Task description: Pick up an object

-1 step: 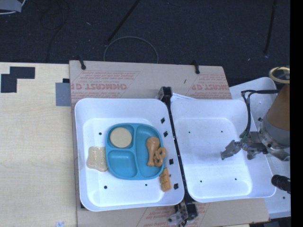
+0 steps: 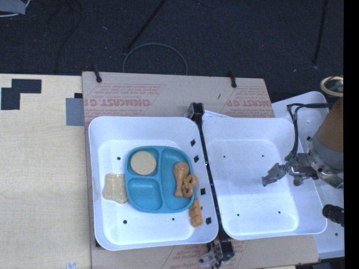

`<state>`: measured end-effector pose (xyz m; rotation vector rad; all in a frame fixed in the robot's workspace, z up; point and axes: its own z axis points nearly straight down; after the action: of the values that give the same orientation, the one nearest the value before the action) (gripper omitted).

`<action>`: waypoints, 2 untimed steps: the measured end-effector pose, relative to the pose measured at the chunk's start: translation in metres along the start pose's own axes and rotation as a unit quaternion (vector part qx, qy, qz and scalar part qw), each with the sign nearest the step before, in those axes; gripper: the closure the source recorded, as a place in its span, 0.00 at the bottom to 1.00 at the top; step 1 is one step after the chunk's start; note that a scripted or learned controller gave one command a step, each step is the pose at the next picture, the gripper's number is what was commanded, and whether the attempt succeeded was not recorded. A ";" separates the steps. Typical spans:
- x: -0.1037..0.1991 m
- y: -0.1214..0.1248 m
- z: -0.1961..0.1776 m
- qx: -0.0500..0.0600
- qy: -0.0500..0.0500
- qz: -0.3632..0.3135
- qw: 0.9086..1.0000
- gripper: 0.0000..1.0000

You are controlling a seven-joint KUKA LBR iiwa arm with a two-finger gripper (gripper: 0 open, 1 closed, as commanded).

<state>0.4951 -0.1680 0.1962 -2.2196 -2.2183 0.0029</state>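
Observation:
The left bin (image 2: 106,133) holds a blue divided plate (image 2: 147,195). On the plate lie a round tan disc (image 2: 142,162) and a brown pretzel-like piece (image 2: 184,179). A pale bread-shaped piece (image 2: 115,188) lies just left of the plate. A small orange-brown piece (image 2: 196,212) rests by the plate's lower right corner. My gripper (image 2: 273,176) hangs over the right side of the right bin (image 2: 247,133), far from all these objects. Nothing shows between its fingers.
A black divider clip (image 2: 197,111) sits where the two bins meet. Cardboard (image 2: 168,97) lies under the bins. Cables and the arm's grey wrist (image 2: 322,164) crowd the right bin's right rim.

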 end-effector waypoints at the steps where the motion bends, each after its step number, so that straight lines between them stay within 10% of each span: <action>1: 0.003 -0.002 0.064 0.002 0.001 0.000 1.000 0.00; 2: 0.003 -0.002 0.110 -0.001 0.000 0.000 1.000 0.00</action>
<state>0.4929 -0.1647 0.0861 -2.2219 -2.2189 0.0014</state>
